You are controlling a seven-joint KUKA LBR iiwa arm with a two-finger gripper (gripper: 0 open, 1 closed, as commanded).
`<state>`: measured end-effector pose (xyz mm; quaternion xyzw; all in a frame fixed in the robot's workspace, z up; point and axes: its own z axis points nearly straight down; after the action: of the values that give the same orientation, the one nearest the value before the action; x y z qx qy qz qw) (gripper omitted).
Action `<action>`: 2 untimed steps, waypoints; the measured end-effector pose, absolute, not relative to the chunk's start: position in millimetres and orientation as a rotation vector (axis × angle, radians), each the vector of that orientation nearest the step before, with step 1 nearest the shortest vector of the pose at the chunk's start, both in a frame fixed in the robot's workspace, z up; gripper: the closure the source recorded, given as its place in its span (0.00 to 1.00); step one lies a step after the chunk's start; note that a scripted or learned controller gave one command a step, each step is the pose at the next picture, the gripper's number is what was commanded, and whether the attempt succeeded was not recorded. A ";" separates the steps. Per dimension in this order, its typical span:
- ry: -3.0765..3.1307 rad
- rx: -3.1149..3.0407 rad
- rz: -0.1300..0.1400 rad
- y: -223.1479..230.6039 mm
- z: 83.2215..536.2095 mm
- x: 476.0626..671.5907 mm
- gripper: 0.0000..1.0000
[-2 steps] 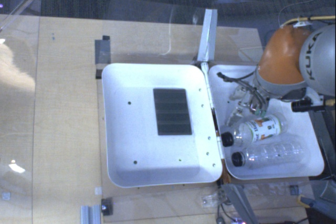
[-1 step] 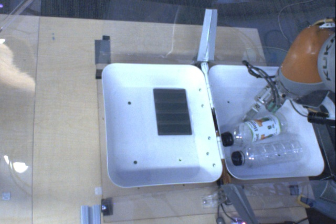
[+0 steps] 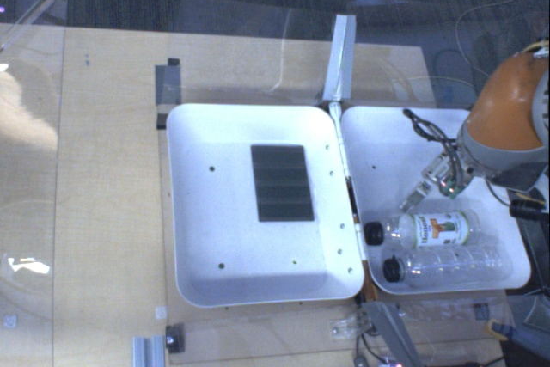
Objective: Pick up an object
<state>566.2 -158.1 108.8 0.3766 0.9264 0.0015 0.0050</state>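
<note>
Arm reaches in from right, wrist angled down-left, gripper low, fingers slightly parted, holding nothing.

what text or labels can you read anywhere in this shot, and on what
Nothing can be read for certain.
Labelled bottle, lying in the right bin: its white label carries green and orange print, too small and blurred to read.
Second bottle beside it: no label visible.
Dark pad in the left bin: no text.

Bins: left bin and right bin, smooth white plastic, slight sheen.
Pad: dark ribbed slab, matt.
Bottles: labelled bottle and plain bottle, clear glossy plastic, black caps.
Bench: pale wood, matt.
</note>
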 end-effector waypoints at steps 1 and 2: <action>2.892 1.185 0.009 -108.7 90.4 550.8 0.00; 2.882 1.178 0.015 -107.9 103.8 555.2 1.00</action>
<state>555.2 -107.9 103.8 0.3782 0.9256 0.0047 0.0143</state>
